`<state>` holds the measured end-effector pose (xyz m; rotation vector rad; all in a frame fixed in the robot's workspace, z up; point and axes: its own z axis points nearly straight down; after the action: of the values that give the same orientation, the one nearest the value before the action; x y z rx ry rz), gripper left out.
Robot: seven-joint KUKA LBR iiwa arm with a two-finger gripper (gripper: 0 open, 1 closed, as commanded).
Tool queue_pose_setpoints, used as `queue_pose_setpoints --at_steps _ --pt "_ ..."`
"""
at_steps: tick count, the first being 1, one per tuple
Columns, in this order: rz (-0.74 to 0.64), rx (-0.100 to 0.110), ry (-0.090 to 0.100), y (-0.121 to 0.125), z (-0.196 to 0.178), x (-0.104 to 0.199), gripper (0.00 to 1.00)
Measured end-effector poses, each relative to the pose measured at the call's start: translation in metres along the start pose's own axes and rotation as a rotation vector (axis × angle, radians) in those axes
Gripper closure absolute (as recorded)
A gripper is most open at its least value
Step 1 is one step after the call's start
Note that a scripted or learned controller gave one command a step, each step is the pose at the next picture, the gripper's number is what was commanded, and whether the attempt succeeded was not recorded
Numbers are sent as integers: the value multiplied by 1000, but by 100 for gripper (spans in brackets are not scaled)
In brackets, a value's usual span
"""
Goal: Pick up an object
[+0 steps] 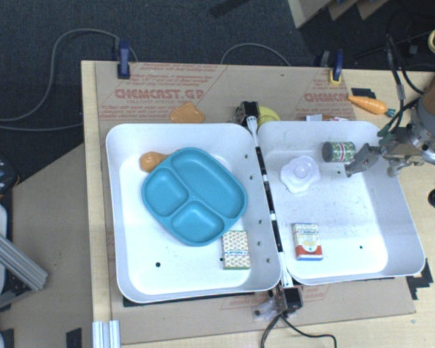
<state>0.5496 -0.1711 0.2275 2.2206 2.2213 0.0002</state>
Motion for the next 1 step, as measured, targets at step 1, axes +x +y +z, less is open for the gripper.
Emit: queue_pose_setpoints --at_steps 1 --pt "-5 -5 -2 83 47 14 0"
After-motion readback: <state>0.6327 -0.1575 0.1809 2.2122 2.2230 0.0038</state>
